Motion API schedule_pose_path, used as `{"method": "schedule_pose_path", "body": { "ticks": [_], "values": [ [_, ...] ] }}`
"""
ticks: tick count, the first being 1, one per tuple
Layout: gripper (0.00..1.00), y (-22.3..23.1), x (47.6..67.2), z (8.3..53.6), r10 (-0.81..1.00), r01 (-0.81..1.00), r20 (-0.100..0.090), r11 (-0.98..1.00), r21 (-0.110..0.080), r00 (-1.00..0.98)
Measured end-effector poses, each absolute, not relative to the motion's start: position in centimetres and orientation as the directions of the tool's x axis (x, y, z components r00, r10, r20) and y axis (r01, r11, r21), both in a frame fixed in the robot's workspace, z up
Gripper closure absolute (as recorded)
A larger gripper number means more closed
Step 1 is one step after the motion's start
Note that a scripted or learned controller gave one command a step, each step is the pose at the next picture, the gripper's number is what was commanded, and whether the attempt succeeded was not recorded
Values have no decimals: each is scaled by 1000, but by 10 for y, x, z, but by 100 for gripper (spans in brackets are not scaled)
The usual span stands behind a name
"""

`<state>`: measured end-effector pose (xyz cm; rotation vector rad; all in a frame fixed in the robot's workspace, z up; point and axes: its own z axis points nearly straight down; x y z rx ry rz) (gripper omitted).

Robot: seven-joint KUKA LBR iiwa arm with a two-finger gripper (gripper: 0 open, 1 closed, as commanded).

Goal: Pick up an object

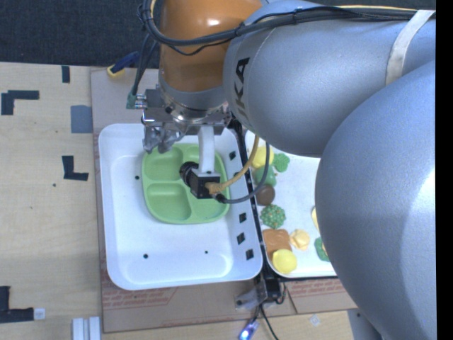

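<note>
A green divided plate (168,198) lies in the left white bin (117,218), towards its back right. My gripper (160,142) hangs over the plate's back left corner, close to or touching its rim. I see nothing held in it. The wrist and the orange band above it hide the back part of the plate.
The right bin (301,186) holds several toy foods: a yellow fruit (259,156), a green piece (282,163), a brown ball (266,195), broccoli (273,216), an orange-brown block (276,240) and a yellow ball (284,261). The arm covers much of that bin.
</note>
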<state>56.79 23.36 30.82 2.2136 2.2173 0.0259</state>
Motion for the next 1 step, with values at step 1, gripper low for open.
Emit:
{"method": "schedule_pose_path", "body": {
  "ticks": [1],
  "values": [
    [100, 234, 543, 446, 1000, 1000, 6, 4, 12, -4]
  ]
}}
